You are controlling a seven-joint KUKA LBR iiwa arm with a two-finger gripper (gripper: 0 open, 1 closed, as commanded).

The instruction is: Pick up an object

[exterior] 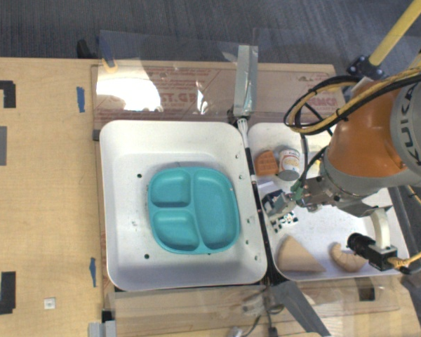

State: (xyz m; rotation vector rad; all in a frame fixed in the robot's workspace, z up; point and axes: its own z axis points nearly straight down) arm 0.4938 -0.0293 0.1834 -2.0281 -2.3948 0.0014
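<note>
Smooth white bin, teal compartment plate

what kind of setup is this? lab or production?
Most likely a research lab bin-picking rig: a KUKA arm over two white bins, toy-like objects such as a teal divided tray, and blue tape marks on a plywood bench.

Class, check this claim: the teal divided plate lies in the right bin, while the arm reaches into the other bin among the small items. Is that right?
Not quite. The camera view shows the teal divided plate in the left bin, not the right. The rest holds: the arm reaches into the other bin, among the small items.
</note>
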